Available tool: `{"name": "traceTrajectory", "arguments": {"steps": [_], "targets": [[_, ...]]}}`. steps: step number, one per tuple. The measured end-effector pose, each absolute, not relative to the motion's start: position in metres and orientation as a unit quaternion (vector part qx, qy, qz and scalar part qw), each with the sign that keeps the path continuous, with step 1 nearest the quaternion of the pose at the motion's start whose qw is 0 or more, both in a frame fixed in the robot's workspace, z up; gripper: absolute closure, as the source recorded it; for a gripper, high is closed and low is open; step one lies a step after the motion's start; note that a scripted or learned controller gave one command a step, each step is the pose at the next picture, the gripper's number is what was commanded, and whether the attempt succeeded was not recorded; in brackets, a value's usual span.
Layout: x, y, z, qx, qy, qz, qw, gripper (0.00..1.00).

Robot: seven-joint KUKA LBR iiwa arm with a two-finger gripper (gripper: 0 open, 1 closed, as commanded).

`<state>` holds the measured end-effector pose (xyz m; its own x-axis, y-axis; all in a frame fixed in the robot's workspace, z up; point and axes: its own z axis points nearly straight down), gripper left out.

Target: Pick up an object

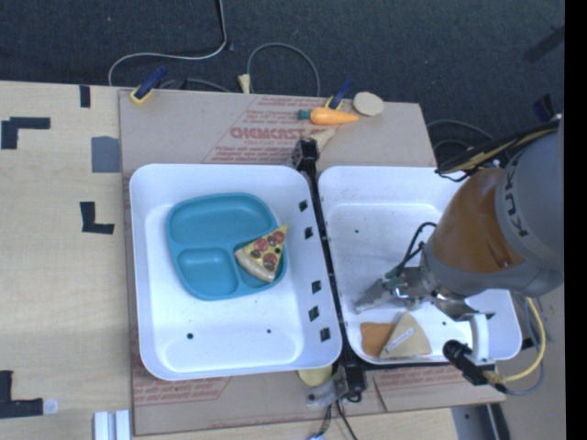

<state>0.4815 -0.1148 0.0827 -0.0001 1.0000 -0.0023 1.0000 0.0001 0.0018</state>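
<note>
White right bin (367, 200) holds a tan, wedge-shaped toast slice (396, 338).

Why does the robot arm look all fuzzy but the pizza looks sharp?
In the camera view, the arm is nearer the lens and looks soft, the gripper smeared; the pizza slice on the blue plate is crisp; even light, faint shadows in the white bins.
</note>
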Motion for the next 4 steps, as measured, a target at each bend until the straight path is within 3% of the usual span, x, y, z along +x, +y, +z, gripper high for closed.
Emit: {"name": "traceTrajectory", "arguments": {"steps": [1,2,3,4], "targets": [[0.582,-0.07,0.191,0.704,0.711,0.0046,0.006,0.0],[0.546,-0.096,0.081,0.708,0.706,-0.0003,0.002,0.0],[0.615,-0.145,0.233,0.707,0.707,0.0041,0.01,0.0],[0.563,-0.096,0.21,0.706,0.708,-0.0012,-0.002,0.0]]}}
